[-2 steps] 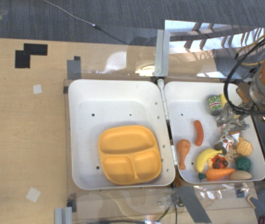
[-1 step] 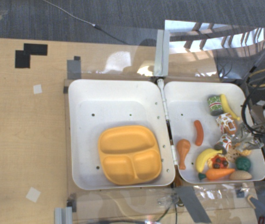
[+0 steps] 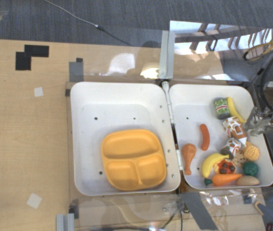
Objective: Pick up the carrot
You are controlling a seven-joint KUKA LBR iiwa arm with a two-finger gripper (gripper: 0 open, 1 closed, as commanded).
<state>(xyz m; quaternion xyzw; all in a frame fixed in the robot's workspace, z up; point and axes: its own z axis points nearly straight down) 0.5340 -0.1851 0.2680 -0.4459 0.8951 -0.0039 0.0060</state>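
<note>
The carrot is orange with a green stub at its left end. It lies flat along the front wall of the right bin, between a banana and a tan potato. My gripper is a grey metal piece at the bin's right rim, well behind and to the right of the carrot. Nothing is seen held in it.
The right bin also holds a sausage, a drumstick, a green can, a second banana, a small carton, corn and a dark green vegetable. A yellow divided plate sits in the left bin.
</note>
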